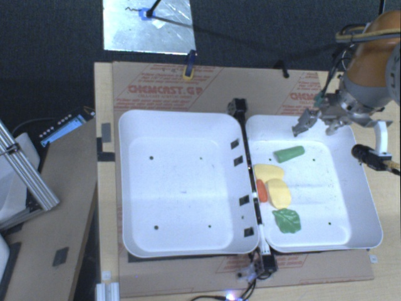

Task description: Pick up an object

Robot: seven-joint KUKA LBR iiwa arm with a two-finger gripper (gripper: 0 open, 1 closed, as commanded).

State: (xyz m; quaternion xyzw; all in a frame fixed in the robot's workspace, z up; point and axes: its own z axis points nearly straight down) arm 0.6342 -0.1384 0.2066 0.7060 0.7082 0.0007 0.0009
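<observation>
Fingers (319, 123) on the arm (376, 55) are hanging spread apart over the back edge of the right bin (360, 196), pinching nothing. All the pickable stuff is sitting in that right bin, well below them: a green cylinder (289, 153) nearest the fingers, then a yellow piece (268, 170), another yellow lump (279, 192) touching it, an orange bit (262, 190) squeezed against the bin's left wall, and a green leafy thing (287, 220) toward the front. Left bin (178, 180) is sitting right beside it on the tabletop (163, 83).

White bins (182, 121) — green block (289, 153)
</observation>
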